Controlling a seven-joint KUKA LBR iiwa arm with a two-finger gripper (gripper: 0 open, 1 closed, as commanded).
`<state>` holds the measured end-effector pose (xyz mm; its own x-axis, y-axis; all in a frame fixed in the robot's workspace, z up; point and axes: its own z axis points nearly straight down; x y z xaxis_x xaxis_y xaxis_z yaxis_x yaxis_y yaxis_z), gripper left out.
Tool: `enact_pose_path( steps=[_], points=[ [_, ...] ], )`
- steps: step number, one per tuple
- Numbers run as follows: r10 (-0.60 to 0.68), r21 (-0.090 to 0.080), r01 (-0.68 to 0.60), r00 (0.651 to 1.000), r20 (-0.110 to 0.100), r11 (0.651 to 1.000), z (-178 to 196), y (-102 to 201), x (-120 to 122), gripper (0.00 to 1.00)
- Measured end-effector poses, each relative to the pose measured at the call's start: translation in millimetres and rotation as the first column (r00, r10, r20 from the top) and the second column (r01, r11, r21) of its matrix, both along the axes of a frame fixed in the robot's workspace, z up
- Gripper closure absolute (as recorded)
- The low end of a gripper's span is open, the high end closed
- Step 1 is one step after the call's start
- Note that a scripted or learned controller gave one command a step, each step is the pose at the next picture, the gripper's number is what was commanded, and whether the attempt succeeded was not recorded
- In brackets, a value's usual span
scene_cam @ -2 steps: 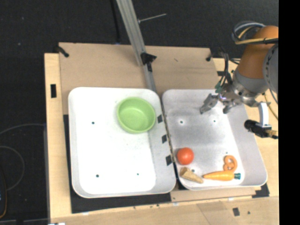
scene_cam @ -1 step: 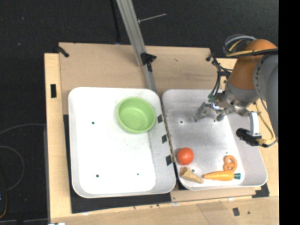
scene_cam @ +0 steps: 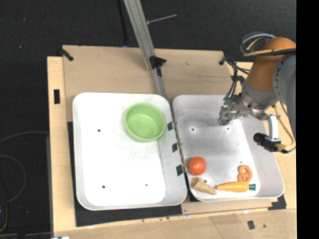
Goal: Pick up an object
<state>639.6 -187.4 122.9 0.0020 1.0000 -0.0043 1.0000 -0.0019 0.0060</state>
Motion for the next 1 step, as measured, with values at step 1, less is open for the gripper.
enact_pose_path(
  steps=[1],
  points=[
    [-0.001, 0.003, 0.001, 1.0, 0.001, 1.0, 50.3, 3.4, -6.4, 1.0]
  ],
)
